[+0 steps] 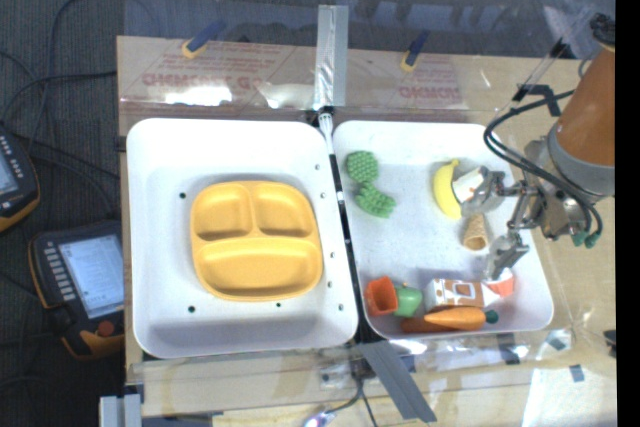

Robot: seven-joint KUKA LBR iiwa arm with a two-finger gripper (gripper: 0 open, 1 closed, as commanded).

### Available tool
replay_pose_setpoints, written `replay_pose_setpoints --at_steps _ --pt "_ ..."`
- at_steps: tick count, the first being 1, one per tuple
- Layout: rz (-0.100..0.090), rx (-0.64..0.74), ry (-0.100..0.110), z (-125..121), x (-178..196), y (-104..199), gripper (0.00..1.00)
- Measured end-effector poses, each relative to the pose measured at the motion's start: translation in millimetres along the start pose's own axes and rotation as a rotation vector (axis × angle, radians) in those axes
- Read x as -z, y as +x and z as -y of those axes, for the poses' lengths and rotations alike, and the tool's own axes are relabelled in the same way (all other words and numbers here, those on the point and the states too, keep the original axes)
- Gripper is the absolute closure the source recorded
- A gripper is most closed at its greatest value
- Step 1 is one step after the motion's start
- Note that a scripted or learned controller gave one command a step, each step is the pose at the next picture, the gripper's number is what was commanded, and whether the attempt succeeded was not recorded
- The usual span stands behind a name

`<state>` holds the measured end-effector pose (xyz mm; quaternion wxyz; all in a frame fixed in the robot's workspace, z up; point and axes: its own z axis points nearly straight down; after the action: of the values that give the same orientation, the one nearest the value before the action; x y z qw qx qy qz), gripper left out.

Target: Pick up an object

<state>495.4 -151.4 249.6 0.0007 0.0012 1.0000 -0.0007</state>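
My gripper hangs over the right side of the right bin, open, with one finger near the banana and the other lower down. A tan ice-cream cone lies just left of the gap between the fingers, and nothing is gripped. A yellow banana with a small white piece lies above the cone. Two green knobbly toys sit at the bin's left. Along the front lie an orange cup, a green piece, a small carton and a carrot.
The left bin holds a yellow divided plate. A metal divider runs between the bins at the back. Black cables loop off the wrist over the right bin's far corner. Handheld devices lie left of the bench.
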Motion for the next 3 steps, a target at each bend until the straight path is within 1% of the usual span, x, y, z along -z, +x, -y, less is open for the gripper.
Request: replay_pose_setpoints --at_steps 1,2,3 --pt "0.0 0.06 0.001 -0.5 -51.3 -50.8 0.0" --pt "0.003 0.105 0.002 17.9 -154.7 -120.2 0.0" --pt "0.005 0.108 0.005 16.4 -145.4 -121.1 1.0"
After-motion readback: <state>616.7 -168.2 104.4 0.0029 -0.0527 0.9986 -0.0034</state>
